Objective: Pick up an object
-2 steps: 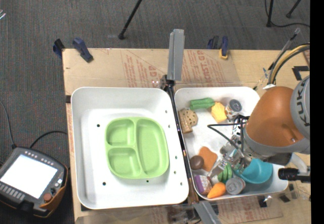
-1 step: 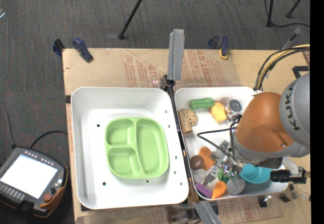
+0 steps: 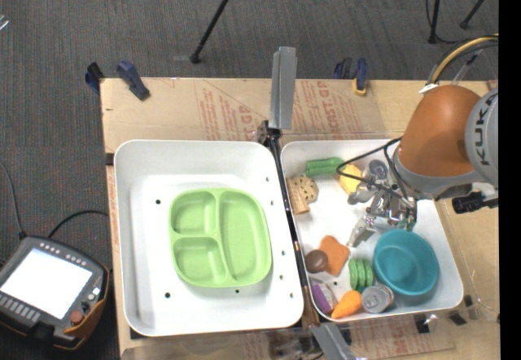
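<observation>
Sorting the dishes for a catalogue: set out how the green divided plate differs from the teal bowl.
The green divided plate lies in the left bin; the teal bowl sits in the right bin.
The plate is flat, shallow and split into three compartments; the bowl is deeper, with one round hollow.
The plate is a rounded rectangle and larger; the bowl is round and smaller.
Both sit upright.

Right bin (image 3: 450, 230) crowded: teal bowl (image 3: 405, 262), toys hem end effector (image 3: 376, 216); bare floor near cracker (image 3: 302, 192).
</observation>
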You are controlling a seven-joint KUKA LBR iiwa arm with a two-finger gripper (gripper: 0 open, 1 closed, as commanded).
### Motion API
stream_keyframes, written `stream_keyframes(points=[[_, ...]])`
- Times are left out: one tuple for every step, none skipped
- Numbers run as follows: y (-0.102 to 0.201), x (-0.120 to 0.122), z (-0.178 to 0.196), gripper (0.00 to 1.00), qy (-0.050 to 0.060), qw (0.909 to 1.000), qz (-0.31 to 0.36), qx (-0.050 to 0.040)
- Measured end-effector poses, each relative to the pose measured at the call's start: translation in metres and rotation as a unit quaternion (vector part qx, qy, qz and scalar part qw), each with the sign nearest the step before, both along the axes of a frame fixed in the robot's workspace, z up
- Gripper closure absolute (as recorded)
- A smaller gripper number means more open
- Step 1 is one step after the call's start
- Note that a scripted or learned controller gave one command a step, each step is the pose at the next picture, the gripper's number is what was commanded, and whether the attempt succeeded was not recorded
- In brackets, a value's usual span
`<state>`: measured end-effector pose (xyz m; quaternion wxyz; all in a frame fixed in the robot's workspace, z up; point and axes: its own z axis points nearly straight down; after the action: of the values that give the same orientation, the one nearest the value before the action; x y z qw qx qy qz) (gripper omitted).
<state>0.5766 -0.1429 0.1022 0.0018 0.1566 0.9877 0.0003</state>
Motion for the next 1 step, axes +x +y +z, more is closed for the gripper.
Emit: stream_keyframes(points=[[0.0606,0.0446,-0.0148,0.0,0.001,0.9992,-0.041,0.0018]])
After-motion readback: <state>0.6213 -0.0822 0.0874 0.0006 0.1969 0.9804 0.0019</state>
